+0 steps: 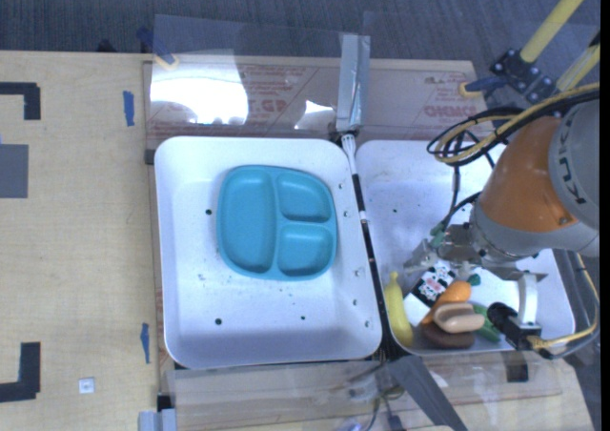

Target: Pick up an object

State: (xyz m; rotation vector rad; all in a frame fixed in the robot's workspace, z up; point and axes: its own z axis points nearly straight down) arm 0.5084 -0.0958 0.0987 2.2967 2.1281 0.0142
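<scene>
My gripper [441, 252] hangs low in the right bin [400, 181], under the orange-banded wrist. Just below it a cluster of small things lies at the bin's front. It holds a black-and-white item [435, 282], an orange piece [457, 291], a tan bun-like toy [459, 321] on a brown base, and a green piece [490, 330]. A yellow banana [396, 311] lies along the bin's left wall. Nothing is visibly held by the gripper.
The left bin [181, 257] holds a blue divided plate [277, 222]. A ridge where the two bins meet runs between them. The back half of the right bin is bare white. Yellow cables loop above the arm at the right.
</scene>
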